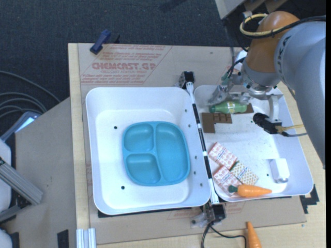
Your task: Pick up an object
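One blue tray (155, 153) in left bin (98, 105)

The arm (305, 40) is a thick, smooth, rounded grey shell with a glossy orange band (269, 45) above the wrist. A pale yellow cable (253, 25) loops beside the band. Below it sits a grey metal gripper (227, 94) with thin wires.

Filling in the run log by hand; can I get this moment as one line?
arm: over right bin far end | end effector: at green bottle | grasp: unconfirmed | left bin: blue divided plate
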Action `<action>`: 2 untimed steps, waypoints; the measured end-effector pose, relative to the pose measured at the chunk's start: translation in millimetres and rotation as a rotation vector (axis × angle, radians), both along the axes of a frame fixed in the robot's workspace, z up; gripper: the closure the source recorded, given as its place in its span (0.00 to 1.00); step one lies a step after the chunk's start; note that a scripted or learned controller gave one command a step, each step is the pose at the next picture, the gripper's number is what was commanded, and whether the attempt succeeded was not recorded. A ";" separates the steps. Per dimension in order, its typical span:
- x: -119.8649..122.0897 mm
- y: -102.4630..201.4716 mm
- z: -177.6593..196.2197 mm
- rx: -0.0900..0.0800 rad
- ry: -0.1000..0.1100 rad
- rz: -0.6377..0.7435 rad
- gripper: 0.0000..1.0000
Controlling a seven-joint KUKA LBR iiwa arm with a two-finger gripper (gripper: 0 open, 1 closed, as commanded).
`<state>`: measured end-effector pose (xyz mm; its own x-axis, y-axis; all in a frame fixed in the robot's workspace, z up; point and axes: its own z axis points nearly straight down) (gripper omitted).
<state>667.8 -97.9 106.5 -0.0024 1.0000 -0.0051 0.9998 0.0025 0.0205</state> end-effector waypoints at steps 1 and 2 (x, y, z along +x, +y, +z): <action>-2.6 0.4 -1.0 -0.001 -0.003 0.000 0.00; -1.0 -0.5 11.4 -0.003 -0.010 -0.001 1.00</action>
